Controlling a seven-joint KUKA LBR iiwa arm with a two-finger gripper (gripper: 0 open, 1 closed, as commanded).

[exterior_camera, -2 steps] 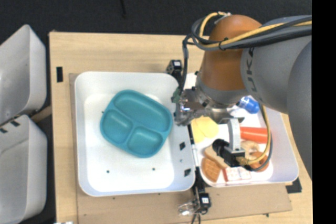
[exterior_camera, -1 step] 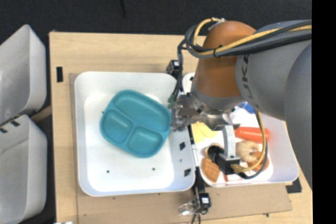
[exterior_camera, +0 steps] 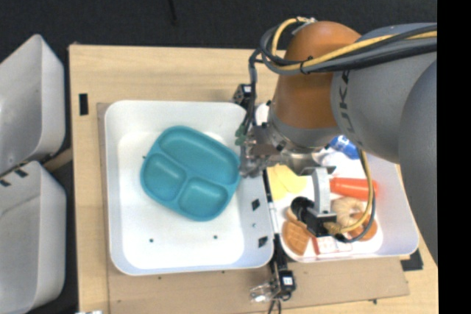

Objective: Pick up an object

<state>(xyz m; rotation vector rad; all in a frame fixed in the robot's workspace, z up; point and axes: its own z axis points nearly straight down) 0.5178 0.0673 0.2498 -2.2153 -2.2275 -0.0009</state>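
the claw point(exterior_camera: 250, 151) hangs low over the seam between the two bins, tucked under the orange-banded arm point(exterior_camera: 316, 84). the wrist hides it from above, so i cannot tell whether it is spread or pressed together, and nothing is visibly pinched in it.

the likeliest thing to pick, judging by where the claw sits, is the teal divided plate point(exterior_camera: 188, 169). it lies flat in the left bin point(exterior_camera: 125, 232), right of that bin's middle, with its right rim just beside the claw and near the bin's inner wall.

what could go wrong:
- the plate is shallow and flat on the bin floor, so a pinch on its thin rim may slide off.
- the claw is close to the bin wall and could catch or press on it instead of the plate.
- if the target is really in the cluttered right bin point(exterior_camera: 401, 232) (an orange piece point(exterior_camera: 349, 186) and a yellow piece point(exterior_camera: 287, 179) lie there among others), the claw is off to the side of all of it.

the plate is nearly as broad as long. its long axis seems to slant from upper left to lower right, with the big compartment towards the upper left and the two small ones facing the bin's near edge.
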